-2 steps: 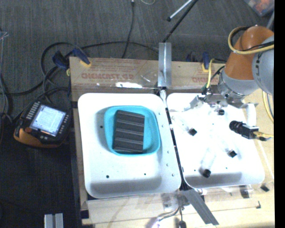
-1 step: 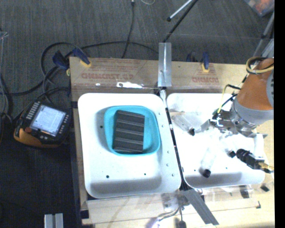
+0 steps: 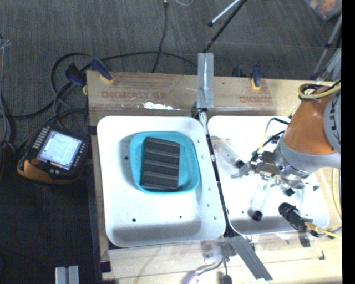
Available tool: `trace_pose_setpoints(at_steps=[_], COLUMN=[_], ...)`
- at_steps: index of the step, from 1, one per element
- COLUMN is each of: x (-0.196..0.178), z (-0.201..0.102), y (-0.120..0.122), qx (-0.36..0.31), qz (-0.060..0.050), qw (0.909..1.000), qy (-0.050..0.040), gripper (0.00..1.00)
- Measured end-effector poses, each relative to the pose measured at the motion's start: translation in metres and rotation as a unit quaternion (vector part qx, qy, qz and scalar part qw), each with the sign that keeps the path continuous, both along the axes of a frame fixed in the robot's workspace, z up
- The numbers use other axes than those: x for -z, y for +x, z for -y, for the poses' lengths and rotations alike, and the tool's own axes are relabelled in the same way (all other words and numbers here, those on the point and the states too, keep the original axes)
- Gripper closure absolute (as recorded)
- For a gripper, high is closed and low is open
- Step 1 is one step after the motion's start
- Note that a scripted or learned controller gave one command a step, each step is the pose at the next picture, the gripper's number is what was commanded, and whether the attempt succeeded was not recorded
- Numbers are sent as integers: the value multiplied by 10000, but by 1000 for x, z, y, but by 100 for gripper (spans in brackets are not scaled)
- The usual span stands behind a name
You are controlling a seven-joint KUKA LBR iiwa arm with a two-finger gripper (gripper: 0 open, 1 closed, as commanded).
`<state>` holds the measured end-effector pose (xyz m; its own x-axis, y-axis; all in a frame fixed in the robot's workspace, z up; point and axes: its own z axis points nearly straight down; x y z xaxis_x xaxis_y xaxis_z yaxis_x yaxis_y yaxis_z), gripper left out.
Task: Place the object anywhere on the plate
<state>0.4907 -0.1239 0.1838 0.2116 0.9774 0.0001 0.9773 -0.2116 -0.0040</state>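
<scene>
The two bins (image 3: pixel 161 227) look like smooth, slightly glossy white plastic. The plate (image 3: pixel 190 161) is matt turquoise plastic; the ridged object (image 3: pixel 161 163) is dull dark grey. The tabletop (image 3: pixel 144 91) looks like bare wood.

Robotics lab. Plywood bench (image 3: pixel 138 91) clamped at 12 o'clock, two white bins (image 3: pixel 111 222), grey carpet floor (image 3: pixel 44 28). Teach pendant (image 3: pixel 55 152) with lit screen at 9 o'clock, black cables (image 3: pixel 33 105) trailing. Tripod leg (image 3: pixel 227 12) at 1 o'clock.
</scene>
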Motion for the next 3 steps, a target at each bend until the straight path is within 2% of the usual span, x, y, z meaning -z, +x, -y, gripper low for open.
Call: trace_pose_setpoints(at_steps=[1, 2, 3], x=[-14, 31, 17], z=[90, 40, 85], y=[-7, -8, -8], qx=[-237, 1287, 1481], qz=[8, -9, -1], qw=[9997, 9917, 9890], qy=[-14, 0, -12], gripper=[0, 0, 0])
